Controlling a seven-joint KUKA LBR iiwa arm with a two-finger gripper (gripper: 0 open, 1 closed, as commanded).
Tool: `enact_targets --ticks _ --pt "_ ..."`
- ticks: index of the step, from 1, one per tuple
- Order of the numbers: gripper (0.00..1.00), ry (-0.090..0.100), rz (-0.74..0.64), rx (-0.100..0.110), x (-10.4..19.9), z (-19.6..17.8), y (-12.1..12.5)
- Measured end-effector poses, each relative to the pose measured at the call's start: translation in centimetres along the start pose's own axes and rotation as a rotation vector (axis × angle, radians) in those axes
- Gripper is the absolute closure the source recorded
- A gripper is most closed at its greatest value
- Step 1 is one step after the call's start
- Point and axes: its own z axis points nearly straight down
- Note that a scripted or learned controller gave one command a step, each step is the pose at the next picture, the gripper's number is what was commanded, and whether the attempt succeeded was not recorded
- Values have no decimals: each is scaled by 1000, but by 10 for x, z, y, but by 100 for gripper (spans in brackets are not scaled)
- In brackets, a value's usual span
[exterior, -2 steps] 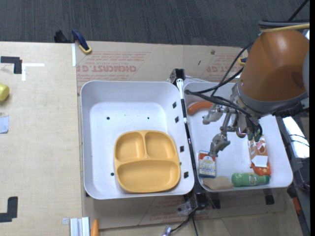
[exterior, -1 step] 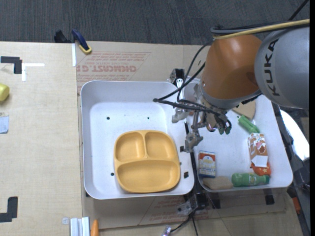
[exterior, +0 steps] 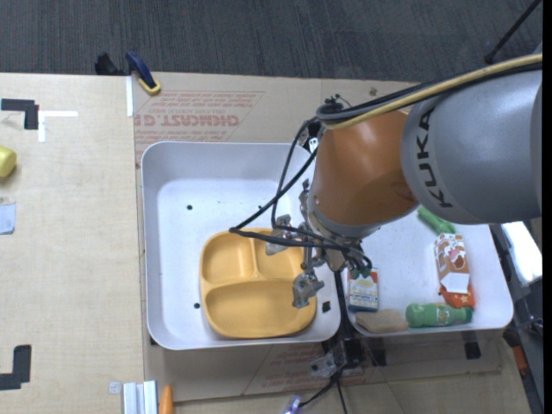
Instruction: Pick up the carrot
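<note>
Gripper (exterior: 302, 290) is hung over the yellow plate (exterior: 226, 313) in the left bin (exterior: 164, 231); open or shut can't be told. What looks like the carrot (exterior: 454, 271) is seen at its 3 o'clock, right bin. Tan bench (exterior: 69, 257), dark carpet (exterior: 259, 15) at 12.

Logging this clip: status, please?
Gripper low over yellow divided plate in left bin, finger state unclear. No carrot identified. Arm covers the bins' divide; cartons and green bottle right.
</note>
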Motion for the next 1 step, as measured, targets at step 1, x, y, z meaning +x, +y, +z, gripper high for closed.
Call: enact_targets --ticks 1 --pt "0 -15 44 5 -50 57 -4"
